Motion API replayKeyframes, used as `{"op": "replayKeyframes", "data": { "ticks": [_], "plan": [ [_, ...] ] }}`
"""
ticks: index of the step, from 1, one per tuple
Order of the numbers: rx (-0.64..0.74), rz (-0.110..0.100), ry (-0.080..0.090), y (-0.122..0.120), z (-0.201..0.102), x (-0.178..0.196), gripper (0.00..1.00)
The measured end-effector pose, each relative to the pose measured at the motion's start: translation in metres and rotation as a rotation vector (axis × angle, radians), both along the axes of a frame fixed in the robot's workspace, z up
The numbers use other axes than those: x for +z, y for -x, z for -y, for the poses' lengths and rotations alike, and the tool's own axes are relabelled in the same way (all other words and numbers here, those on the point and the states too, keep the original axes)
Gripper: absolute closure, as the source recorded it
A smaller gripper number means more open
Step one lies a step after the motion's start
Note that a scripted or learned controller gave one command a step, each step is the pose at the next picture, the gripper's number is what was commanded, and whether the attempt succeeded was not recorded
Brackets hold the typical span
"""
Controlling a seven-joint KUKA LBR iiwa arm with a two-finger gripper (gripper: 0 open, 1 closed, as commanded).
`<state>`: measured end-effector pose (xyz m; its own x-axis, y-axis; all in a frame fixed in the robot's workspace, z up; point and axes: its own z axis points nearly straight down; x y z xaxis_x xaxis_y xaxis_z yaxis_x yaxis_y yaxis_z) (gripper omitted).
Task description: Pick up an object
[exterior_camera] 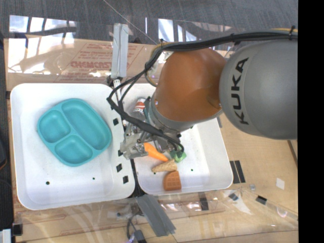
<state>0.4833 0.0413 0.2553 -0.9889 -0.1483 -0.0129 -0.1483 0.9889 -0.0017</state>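
Hand (132, 147) by carrot (155, 152), waffle (172, 181) nr.

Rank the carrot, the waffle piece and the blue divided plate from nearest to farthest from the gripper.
1. carrot, right bin, beside the gripper.
2. waffle piece, right bin's near edge, below the carrot.
3. blue divided plate, across in the left bin.

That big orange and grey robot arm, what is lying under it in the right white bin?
Below the arm, the right white bin shows an orange toy carrot, a tan cone and a brown waffle piece. The arm covers the rest.
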Motion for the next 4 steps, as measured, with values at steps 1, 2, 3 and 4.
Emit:
{"op": "replayKeyframes", "data": {
  "ticks": [1, 2, 3, 4],
  "plan": [
    [0.006, 0.003, 0.000, -0.001, -0.001, 0.010, 1.00],
    [0.012, 0.006, 0.000, -0.003, -0.003, 0.021, 1.00],
    [0.017, 0.008, 0.000, -0.004, -0.004, 0.032, 1.00],
    [0.022, 0.012, 0.000, -0.005, -0.005, 0.042, 1.00]
  ]
}}
